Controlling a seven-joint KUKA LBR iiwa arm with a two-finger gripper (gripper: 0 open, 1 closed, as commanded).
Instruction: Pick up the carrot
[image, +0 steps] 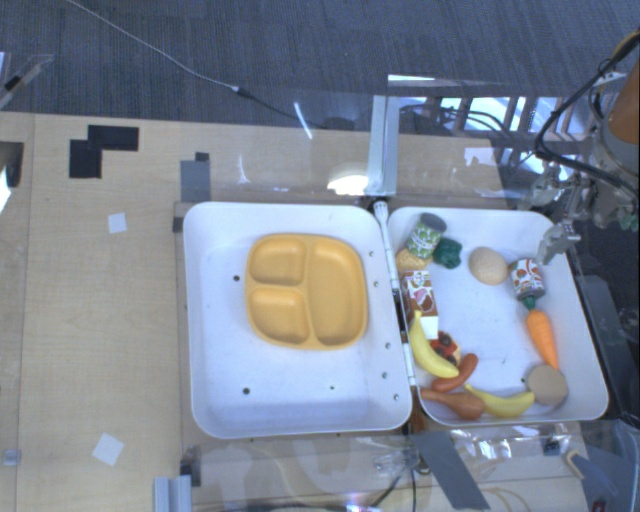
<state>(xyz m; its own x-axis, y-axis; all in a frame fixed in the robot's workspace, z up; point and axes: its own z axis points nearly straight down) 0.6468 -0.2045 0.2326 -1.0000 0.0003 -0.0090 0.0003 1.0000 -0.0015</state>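
Orange carrot (541, 337) near right bin (585, 335) wall, between can (526, 279) and potato (546, 383). Descend vertically, straddle across width. End effector (558, 238) state: cannot tell.

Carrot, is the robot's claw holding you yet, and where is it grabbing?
No. The carrot lies loose in the right bin, near its right wall. The gripper is above it near the far corner, nothing between its fingers.
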